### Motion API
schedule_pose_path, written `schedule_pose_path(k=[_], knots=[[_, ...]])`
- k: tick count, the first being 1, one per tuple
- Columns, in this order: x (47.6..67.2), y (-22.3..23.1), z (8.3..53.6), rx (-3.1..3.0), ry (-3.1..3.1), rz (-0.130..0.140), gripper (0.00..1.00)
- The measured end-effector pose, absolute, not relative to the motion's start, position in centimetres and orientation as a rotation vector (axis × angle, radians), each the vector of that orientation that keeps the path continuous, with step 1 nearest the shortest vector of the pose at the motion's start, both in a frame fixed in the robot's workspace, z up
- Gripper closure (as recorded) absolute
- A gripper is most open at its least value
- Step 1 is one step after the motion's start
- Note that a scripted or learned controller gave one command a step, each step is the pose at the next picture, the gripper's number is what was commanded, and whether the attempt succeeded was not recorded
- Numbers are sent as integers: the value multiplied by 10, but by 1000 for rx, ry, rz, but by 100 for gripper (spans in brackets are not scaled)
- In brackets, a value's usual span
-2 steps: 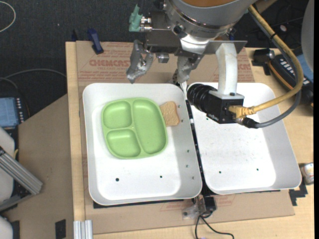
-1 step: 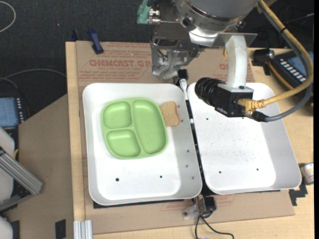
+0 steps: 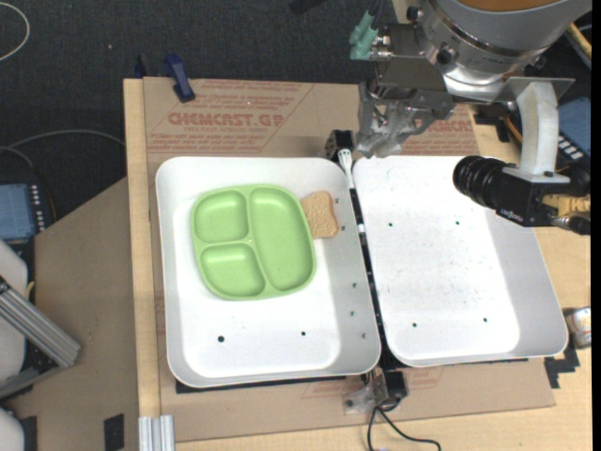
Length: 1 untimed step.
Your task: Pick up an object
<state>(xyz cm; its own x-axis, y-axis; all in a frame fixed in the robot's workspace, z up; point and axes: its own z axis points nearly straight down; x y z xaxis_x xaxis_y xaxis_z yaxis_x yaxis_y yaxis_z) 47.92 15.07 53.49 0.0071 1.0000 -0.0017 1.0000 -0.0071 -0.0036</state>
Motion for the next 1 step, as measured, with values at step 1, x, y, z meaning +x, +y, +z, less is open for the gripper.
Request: schedule_pose_path(k=[1], knots=[[478,84,403,-2225,-2207,24,100]])
